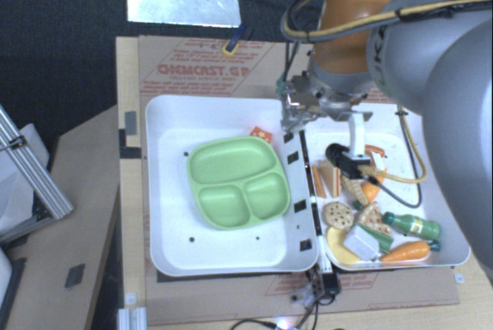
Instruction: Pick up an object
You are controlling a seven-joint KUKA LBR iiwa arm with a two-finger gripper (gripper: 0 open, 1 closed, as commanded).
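Approach step. We log gripper at right bin's eleven o'clock; grip: cannot tell. Next: descend onto carrot.

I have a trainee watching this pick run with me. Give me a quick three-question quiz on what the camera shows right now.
1. True or false: the green divided plate lies in the bin on the view's left.
2. Which of these lies in the bin on the view's right? A) a green bottle B) a blue cup C) a red spoon
3. How many compartments does the plate have?

Key: 1 true; 2 A; 3 three.
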